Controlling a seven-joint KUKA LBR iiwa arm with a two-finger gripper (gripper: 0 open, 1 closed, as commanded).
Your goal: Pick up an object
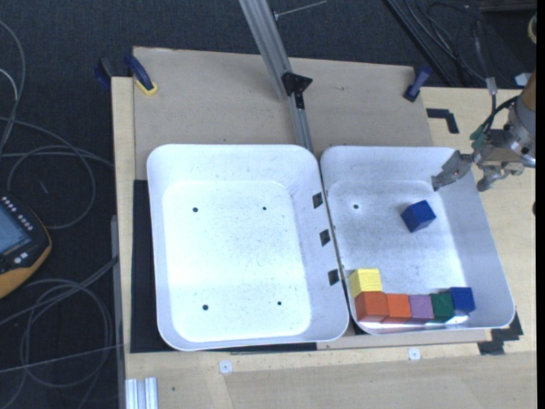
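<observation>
A lone cube (418,216) is set mid right bin (477,228); a row of cubes (409,301) is lined along its near wall.

Over the right bin's (477,228) far right rim the gripper (466,174) hangs with its fingers (446,175) spread and nothing between them, a blue cube (418,216) lying apart below, and coloured blocks (409,301) lining the near wall.
</observation>
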